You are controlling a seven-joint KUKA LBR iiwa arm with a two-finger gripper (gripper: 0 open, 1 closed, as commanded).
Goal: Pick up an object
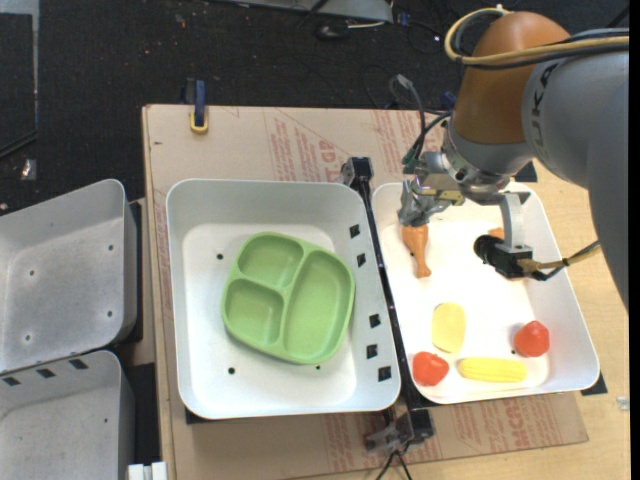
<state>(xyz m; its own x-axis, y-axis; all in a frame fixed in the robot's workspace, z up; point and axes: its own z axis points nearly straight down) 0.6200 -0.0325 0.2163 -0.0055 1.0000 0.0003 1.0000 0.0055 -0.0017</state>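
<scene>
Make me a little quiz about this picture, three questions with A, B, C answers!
1. Where is the green plate?
A. left bin
B. right bin
C. on the floor

2. How many red things lie in the right bin?
A. one
B. two
C. four

3. What is the gripper right above?
A. the yellow corn
B. the orange carrot
C. the green plate

Answers:
1 A, the plate fills the left bin.
2 B, one red thing by the front, another by the right rim.
3 B, the gripper sits at the carrot's top end.

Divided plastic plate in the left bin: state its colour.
Light green; the divided plastic plate shows plainly in the camera view.
</scene>
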